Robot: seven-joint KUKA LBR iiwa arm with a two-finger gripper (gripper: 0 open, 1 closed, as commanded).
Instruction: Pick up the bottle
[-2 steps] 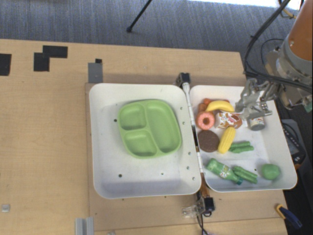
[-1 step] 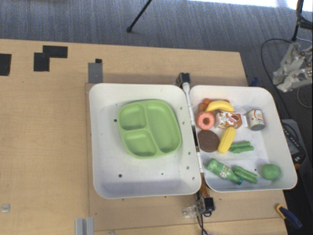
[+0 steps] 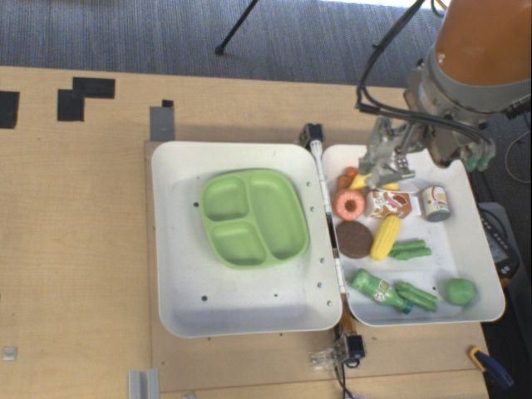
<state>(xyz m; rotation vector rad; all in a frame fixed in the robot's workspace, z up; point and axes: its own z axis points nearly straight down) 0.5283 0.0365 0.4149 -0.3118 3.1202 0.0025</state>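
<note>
The counter [image 3: 75, 248] carries two white bins side by side: the left bin [image 3: 179, 306] holds a green divided plate [image 3: 252, 217], and the right bin [image 3: 486, 306] is crowded with toy food. The grey-and-orange arm [image 3: 482, 32] reaches in from the far right, and its hand [image 3: 384, 171] hangs over the far left part of the right bin, just above a small carton [image 3: 391, 203] and beside a pink doughnut [image 3: 349, 205]. Whether its grippers are spread or pressed together cannot be told from this slant.

By my judgement the task is at the approach step: nothing sits in the hand, and the bottle [image 3: 380, 291] lies well apart from it, at the near edge of the right bin. The next move calls for travel toward the near side, then a descent across the bottle's narrow width.

The bottle is green with a pale label, lying on its side at a slant, its right end touching a green pod-like piece [image 3: 416, 296].
</note>
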